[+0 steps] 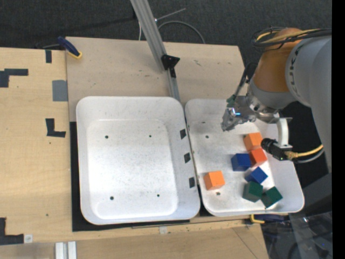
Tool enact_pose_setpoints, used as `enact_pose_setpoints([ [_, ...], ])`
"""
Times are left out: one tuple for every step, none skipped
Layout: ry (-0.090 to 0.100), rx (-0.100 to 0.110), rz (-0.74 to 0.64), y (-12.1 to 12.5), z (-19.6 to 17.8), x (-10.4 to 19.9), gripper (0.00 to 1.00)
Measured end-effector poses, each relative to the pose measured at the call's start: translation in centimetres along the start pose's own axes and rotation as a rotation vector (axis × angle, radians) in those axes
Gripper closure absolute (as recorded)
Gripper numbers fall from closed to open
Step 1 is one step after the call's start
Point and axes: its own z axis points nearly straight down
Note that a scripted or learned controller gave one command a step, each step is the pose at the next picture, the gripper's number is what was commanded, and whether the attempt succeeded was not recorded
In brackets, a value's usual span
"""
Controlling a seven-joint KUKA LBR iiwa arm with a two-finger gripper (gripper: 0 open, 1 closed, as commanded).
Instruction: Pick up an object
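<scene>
The candidate objects are small blocks lying in the right bin [213, 117]. An orange block [214, 180] sits alone toward the bin's near-left area, well apart from the others. The remaining blocks cluster along the right side: an orange block [252, 141] farthest back, a second orange block [259, 156] just near of it, a blue block [241, 162] beside that on the left, a smaller blue block [259, 175] nearer still, and two dark green blocks [252, 191] [271, 197] at the near-right corner, close together. The end effector [230, 118] is positioned over the far part of the right bin, left of and beyond the far orange block, apart from every block; nothing is visible between its fingers, and its degree of opening cannot be determined. The grey arm with its orange band [272, 69] enters from the right. The left bin [129, 158] adjoins the right bin on the counter [32, 144]. A metal strut [153, 28] crosses the far side of the counter.
</scene>
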Motion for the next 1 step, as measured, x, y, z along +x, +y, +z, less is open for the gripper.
enact_pose_setpoints([
  [0.0,0.0,0.001,0.13,-4.35,0.03,1.0],
])
